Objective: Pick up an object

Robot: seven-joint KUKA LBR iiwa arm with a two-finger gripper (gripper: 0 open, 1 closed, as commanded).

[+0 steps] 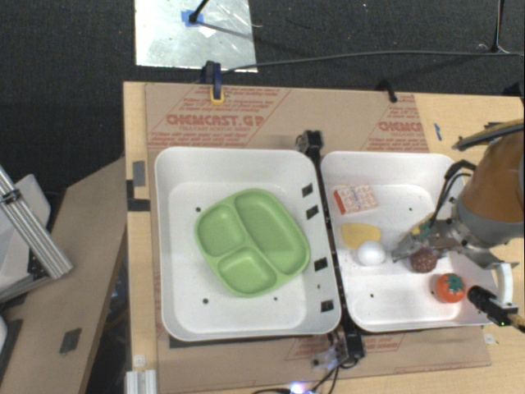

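Observation:
The right bin (394, 318) holds several small objects. A red-and-white packet (355, 198) lies near its back left. A flat yellow piece (358, 235) sits just behind a white ball (371, 254). A brown round object (424, 261) and an orange tomato-like object (449, 287) lie toward the front right. My gripper (413, 245) reaches in from the right, low over the bin, right above the brown object and a little to the right of the white ball. Nothing is visibly held.
The left bin (176, 220) holds a green divided plate (251, 241). A black divider with clips (321, 220) runs between the bins. The grey arm with its orange band (496, 191) covers the right bin's far right side. Cables cross the dark floor behind the bench.

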